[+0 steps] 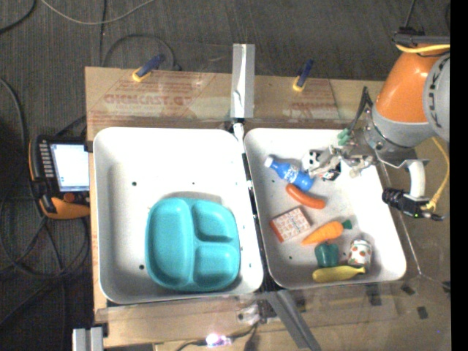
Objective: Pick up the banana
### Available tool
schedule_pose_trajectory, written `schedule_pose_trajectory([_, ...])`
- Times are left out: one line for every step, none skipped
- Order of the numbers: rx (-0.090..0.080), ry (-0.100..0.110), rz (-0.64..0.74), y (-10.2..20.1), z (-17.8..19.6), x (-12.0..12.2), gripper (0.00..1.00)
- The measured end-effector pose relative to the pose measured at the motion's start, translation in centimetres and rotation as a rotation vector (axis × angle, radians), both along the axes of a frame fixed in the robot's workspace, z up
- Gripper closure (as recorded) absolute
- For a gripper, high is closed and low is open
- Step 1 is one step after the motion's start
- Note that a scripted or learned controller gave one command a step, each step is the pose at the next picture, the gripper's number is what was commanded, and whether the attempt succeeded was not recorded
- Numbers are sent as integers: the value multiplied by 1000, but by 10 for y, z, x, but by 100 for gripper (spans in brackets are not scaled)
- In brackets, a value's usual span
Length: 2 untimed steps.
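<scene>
- Camera view, far left: a handheld pendant (60, 174) with orange edges and a lit pale screen, lying on dark carpet beside the bench; screen text too small to read.
- Along the back of the bench, a brown cardboard sheet (157, 97) with faint reddish print, mirrored and not legible, pinned by two blue-and-yellow clamps (148, 67).
- In the left bin (117, 148), a teal divided plate (193, 243) with three compartments, sitting toward the front.
- Between the bins, an upright grey metal post (243, 79) at the back.
- In the right bin (387, 258), from the left: a blue bottle (287, 170) with a white cap, lying tilted; just below it an orange-red sausage-like piece (306, 197); a small reddish box (291, 224) with a grid pattern, print unreadable; an orange carrot (324, 232); a dark green piece (327, 254); a small white object (358, 252) with red marks.
- Banana (338, 273), yellow, lying flat along the front wall of the right bin, just below the green piece and well apart from the gripper.
- Gripper (327, 163) low over the back of the right bin, beside the bottle; cannot tell whether fingers are apart or together.
- At right, grey arm with orange band (408, 86).
</scene>
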<state>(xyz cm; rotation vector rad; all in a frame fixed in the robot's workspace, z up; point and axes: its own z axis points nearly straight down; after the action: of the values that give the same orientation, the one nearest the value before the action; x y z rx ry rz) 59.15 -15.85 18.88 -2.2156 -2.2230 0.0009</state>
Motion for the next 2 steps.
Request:
schedule_pose_trajectory([3,1,4,2,8,1,100])
schedule_pose_trajectory([3,1,3,2,8,1,0])
